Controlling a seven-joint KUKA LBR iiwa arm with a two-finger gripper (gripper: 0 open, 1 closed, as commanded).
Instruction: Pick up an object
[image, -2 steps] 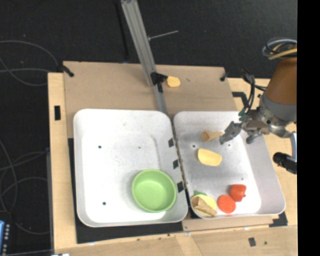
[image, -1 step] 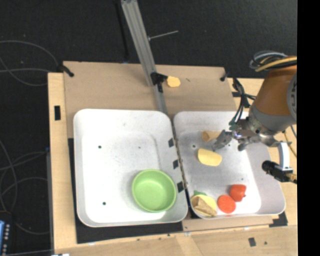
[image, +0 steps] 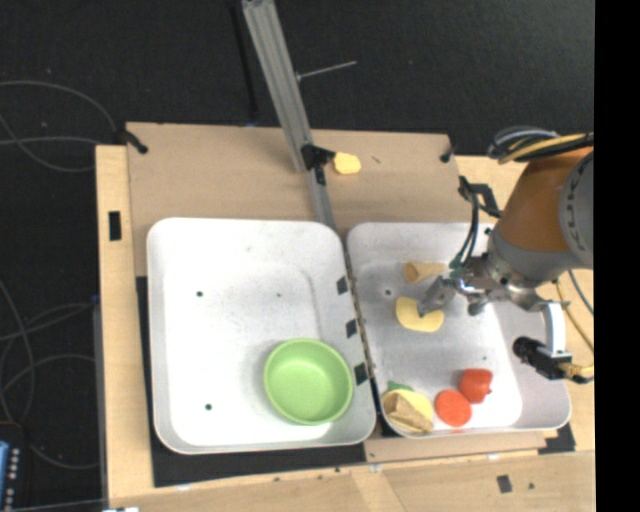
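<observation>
While the red pieces (image: 468, 396) crowd the right bin's (image: 520, 420) lower edge, the gripper (image: 437, 293) hovers mid-frame just above the yellow piece (image: 419, 316); whether it's open, I cannot tell. Descending off-centre could nudge that flat piece aside.

**A:** What surrounds the work area?

**B:** A light brown table (image: 200, 170) seen from above, with small black clips at its back corners. Around it lies a dark floor (image: 120, 60), nearly black, with thin cables (image: 40, 110) looping across it on the left.

**A:** Anything standing up from the table?

**B:** A grey metal post (image: 285, 90) rises at a slant from the back middle. Lighting is even, with soft shadows.
</observation>
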